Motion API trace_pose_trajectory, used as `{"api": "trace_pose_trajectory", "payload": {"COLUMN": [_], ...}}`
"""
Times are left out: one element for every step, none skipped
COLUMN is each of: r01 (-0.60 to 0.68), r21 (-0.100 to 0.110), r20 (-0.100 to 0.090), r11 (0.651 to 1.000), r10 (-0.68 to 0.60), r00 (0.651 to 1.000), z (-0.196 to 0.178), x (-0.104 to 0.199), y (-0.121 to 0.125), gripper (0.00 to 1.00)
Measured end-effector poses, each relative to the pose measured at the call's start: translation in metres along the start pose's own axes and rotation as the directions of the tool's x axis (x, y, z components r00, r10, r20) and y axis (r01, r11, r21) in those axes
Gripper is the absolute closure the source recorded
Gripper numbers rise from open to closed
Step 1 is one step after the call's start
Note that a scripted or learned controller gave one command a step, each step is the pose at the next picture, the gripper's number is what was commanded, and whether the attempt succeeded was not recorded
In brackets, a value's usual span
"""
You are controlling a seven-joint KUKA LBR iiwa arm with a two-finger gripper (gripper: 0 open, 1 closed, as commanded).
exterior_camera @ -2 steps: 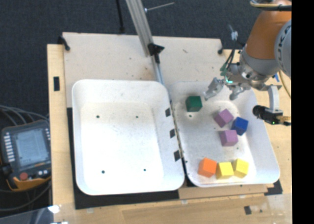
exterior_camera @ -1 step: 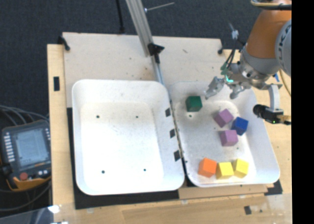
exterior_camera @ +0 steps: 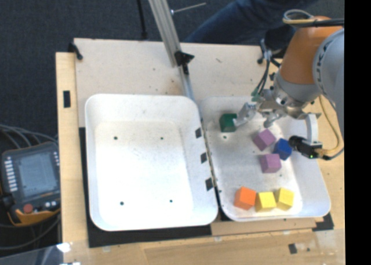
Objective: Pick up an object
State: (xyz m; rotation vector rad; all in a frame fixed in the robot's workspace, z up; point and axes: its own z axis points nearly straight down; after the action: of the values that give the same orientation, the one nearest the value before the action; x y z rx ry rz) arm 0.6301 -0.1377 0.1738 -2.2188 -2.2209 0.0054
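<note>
**Small blocks, easy to pinch across flat faces**

The gripper [exterior_camera: 257, 113] hangs over the far part of the right bin [exterior_camera: 313, 200], just beside the green block [exterior_camera: 228, 123], which sits near the bin's left wall. Its fingers look slightly spread with nothing between them, though the blur makes this uncertain.

Six more blocks lie in the same bin: two purple [exterior_camera: 264, 140], one blue [exterior_camera: 283, 149], and a near-edge row of orange [exterior_camera: 245, 198] and two yellow [exterior_camera: 267, 200]. All look like light, stiff cubes, probably foam or wood, neither fragile nor slippery. The green block stands apart from the others, so its opposite flat sides offer the cleanest hold; the row blocks touch, leaving little finger room.
</note>
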Motion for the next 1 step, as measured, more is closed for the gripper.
{"api": "trace_pose_trajectory", "payload": {"r01": [-0.001], "r21": [-0.003], "r20": [0.001], "r11": [1.000], "r10": [0.001], "r00": [1.000], "z": [0.0424], "x": [-0.0019], "y": [0.0051], "gripper": [0.00]}}
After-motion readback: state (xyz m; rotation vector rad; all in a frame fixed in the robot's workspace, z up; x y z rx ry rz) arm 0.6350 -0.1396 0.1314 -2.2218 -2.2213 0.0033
